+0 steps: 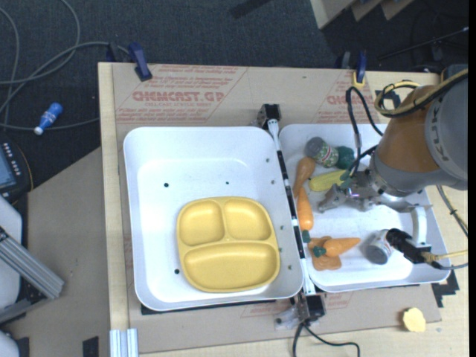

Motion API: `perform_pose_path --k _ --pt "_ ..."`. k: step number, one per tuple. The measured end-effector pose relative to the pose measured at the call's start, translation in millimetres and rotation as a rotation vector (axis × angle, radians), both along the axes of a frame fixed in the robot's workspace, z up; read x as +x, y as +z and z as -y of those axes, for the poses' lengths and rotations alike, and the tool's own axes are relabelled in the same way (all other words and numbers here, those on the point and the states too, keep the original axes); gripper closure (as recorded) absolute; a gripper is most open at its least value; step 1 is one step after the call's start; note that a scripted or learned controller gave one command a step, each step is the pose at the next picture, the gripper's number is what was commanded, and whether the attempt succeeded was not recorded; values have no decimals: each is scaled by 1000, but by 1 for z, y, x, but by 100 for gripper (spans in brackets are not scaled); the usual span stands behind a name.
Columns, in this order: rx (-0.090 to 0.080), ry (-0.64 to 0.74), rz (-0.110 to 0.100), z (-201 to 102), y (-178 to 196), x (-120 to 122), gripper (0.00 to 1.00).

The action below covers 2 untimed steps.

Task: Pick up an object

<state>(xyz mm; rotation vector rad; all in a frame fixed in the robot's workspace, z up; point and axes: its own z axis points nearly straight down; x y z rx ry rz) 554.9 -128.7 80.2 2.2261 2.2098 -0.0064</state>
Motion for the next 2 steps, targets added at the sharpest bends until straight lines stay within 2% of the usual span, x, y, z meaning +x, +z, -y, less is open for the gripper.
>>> perform_pose_path --k 1,2 --pt "7 12 3 -34 5 60 0" --pt "7 10 -51 -31 -2 102 0"
